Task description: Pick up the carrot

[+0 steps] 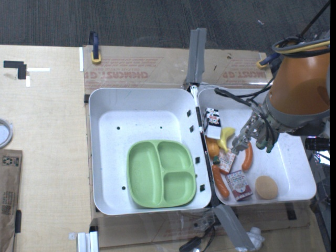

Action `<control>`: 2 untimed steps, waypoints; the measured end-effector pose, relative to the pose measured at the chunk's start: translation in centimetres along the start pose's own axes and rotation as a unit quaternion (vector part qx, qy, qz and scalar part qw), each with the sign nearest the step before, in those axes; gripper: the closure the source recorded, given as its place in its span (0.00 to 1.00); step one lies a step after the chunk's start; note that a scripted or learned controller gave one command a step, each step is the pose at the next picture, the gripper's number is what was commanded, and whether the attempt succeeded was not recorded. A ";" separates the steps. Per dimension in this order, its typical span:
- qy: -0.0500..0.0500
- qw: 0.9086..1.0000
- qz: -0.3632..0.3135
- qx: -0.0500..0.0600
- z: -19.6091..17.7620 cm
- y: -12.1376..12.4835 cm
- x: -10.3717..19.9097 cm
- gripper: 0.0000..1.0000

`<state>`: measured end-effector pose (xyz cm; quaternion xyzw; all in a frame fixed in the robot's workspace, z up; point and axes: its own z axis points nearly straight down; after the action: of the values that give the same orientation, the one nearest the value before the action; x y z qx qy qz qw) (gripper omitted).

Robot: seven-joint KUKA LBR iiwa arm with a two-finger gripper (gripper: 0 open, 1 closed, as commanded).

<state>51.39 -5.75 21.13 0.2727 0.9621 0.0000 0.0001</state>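
Observation:
The carrot (220, 182) is a long orange piece lying along the left wall of the right bin (294, 194), between a red-and-white packet (227, 162) and a red box (239, 185). My gripper (240, 144) hangs over the middle of that bin, up and to the right of the carrot and apart from it. It sits between a yellow banana (227, 137) and an orange-red sausage-shaped piece (247, 157). Nothing is visibly held.
The right bin also holds a black-and-white carton (212, 118), an orange fruit (212, 148) and a tan round roll (266, 187). A green divided plate (160, 173) lies in the left bin (105, 140). The arm's orange body (302, 83) overhangs the right bin's far corner.

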 end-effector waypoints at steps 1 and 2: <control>0.000 0.995 0.103 0.000 -1.2 0.4 4.5 1.00; 0.000 0.999 -0.040 0.000 1.6 -1.0 0.5 1.00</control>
<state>50.46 -6.33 19.52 0.2344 0.9721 0.0000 0.0000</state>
